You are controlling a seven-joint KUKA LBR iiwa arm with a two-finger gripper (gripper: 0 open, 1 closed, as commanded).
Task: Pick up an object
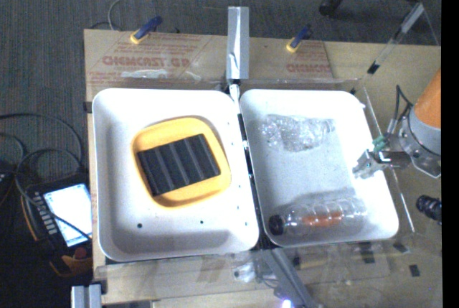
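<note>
1. The claw (pixel 374 159) sits at the right rim of the right bin (pixel 315 100), about halfway down that side; its fingers are too small and blurred to judge, so I cannot tell whether it is open or closed.
2. Nothing is visible between the fingers.
3. The arm (pixel 430 120) enters from the right, with its orange band at the frame edge.
4. A clear plastic bottle (pixel 319 216) with orange contents and a dark cap lies on its side along the near wall of the right bin, well apart from the claw.
5. A crumpled clear plastic wrapper (pixel 295 131) lies in the far half of the same bin.
6. The left bin (pixel 115 156) holds a yellow tray (pixel 182 159) with a black ribbed insert, lying flat near its middle.
7. Both bins rest on a brown board (pixel 143 59).
</note>
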